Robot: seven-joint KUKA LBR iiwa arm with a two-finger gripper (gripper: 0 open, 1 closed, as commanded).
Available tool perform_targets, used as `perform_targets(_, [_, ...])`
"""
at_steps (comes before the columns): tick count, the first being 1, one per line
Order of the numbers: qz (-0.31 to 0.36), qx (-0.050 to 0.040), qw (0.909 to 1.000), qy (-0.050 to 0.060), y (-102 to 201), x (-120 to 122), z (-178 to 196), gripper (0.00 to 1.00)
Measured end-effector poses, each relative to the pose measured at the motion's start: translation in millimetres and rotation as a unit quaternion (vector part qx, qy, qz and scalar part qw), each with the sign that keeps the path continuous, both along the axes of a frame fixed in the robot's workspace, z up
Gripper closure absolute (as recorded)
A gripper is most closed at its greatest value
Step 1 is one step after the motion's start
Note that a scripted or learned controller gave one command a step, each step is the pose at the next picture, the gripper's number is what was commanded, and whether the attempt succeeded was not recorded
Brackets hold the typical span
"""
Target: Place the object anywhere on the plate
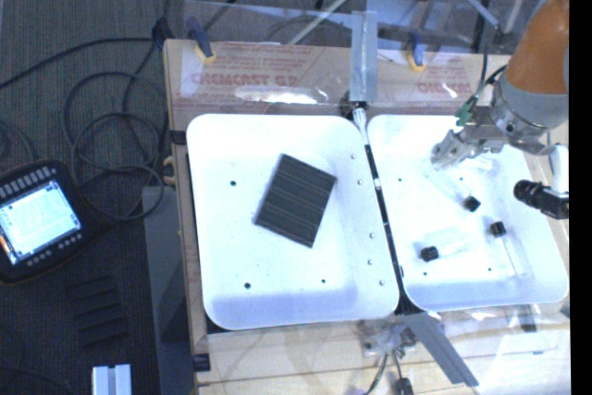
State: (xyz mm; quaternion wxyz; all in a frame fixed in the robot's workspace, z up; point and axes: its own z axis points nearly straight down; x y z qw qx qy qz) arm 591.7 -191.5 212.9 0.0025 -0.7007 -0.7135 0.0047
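Overall, the counter (277, 69) carries two shallow white bins side by side, with a clear sheet taped along its far edge. The left bin (222, 291) covers the counter's left half, and the right bin (555, 287) covers its right half; the two touch along a dark seam at the middle.

The arm (541, 51), grey with an orange band above the wrist, reaches over the far right corner of the counter. Its gripper (444, 153) hangs above the far part of the right bin, near that bin's far edge. Whether the fingers stand wide or narrow cannot be told from this view, and nothing can be seen between them.

The plate (296, 199), a dark ribbed rectangle, lies flat near the middle of the left bin, turned at an angle to the bin's edges. Nothing rests on it.

The task objects are in the right bin. Three small black pieces lie on its floor: one (471, 203) toward the centre, just nearer than the gripper; one (497, 228) closer to the right edge; one (428, 253) toward the near edge. A clear tube-like item (458, 243) lies just beside the last piece; its exact form is too faint to tell.
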Motion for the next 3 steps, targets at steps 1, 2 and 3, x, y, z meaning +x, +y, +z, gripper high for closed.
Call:
perform_targets(1, [0.172,0.0012,0.9850,-0.004,42,66,-105,1.00])
perform_targets(2, [0.171,0.0019,0.9853,-0.004,38,56,6,1.00])
perform_targets(3, [0.215,0.0020,0.9767,-0.003,33,77,-57,1.00])
